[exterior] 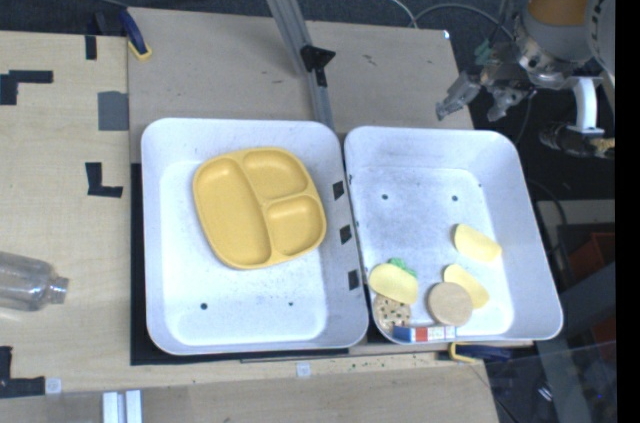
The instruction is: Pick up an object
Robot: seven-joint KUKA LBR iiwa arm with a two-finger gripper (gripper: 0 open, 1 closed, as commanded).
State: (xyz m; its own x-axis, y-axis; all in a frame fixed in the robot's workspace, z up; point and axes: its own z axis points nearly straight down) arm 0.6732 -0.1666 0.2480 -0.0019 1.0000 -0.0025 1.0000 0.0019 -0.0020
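Note:
The right bin point(440, 161) holds several small items at its near end. Among them are a yellow wedge point(477, 243), a yellow lump point(394, 283) with a green piece point(401, 265) behind it, and a round tan disc point(450, 303). A second yellow piece point(468, 285) sits by the disc, a speckled cracker-like piece point(392, 313) and a red and blue strip point(414, 334) lie beside them. In the left bin point(170, 241) lies a yellow divided plate point(260, 206). My gripper point(455, 101) hangs beyond the far right corner of the right bin, well away from the items.
A grey metal pole point(285, 1) slants down to the gap between the bins' far edges. A clear plastic bottle point(25, 281) lies on the bench at the far left. Cables run along the back of the brown bench top point(220, 71).

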